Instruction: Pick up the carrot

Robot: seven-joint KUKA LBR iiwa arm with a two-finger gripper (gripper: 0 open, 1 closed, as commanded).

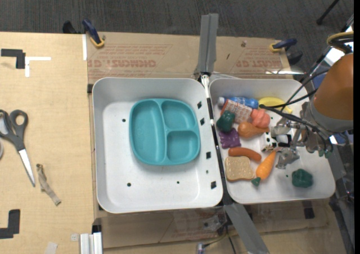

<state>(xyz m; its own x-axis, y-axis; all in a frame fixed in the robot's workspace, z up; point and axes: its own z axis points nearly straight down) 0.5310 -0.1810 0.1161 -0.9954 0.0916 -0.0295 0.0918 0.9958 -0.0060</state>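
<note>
One carrot (266,166) lies in the right bin (320,191) beside the bread slice (239,168); we see the gripper (284,148) just beside it, but cannot tell its fingers' state.

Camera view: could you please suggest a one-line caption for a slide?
The gripper hovers beside the carrot in the toy-filled right bin; a teal divided plate sits in the left bin.
</note>
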